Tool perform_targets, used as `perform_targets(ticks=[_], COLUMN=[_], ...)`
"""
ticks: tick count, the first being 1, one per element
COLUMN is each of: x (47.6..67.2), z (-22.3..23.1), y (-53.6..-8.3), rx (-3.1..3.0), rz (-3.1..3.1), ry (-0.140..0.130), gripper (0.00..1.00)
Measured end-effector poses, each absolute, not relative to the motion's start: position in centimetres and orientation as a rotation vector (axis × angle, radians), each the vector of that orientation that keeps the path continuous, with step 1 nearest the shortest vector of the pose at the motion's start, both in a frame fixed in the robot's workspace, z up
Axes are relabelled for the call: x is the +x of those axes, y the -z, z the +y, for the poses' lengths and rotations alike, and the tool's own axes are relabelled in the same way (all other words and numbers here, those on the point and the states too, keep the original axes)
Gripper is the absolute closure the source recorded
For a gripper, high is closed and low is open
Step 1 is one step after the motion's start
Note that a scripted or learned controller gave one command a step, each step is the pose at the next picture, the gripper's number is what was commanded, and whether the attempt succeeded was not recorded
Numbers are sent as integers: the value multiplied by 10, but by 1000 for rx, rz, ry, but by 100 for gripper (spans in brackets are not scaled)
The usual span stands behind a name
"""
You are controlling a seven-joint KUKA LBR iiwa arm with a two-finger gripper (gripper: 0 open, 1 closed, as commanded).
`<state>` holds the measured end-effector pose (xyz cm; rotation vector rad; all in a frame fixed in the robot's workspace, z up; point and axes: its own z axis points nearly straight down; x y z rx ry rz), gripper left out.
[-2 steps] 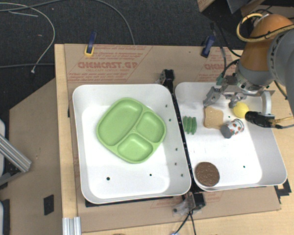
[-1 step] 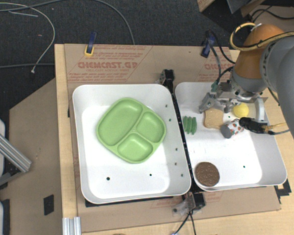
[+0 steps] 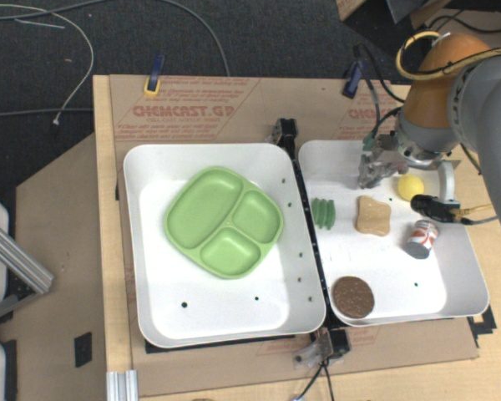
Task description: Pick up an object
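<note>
Hand is seen low in right bin | grip cannot be told | tan block just below

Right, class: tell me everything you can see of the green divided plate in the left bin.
The green divided plate is pale green and looks like matte plastic, roughly a rounded square turned at an angle. Raised ridges split it into three compartments, one large and two smaller, all bare. It lies flat and right way up on the floor of the left bin, near its middle, clear of the walls, with nothing else touching it.
</note>
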<state>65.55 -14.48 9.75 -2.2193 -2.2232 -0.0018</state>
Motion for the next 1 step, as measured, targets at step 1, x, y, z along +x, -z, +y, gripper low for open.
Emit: perform_targets(ticks=[1], x=[650], z=[-139], y=[-147], rx=[-2223], rz=[-2226], ry=[5], gripper=[100])
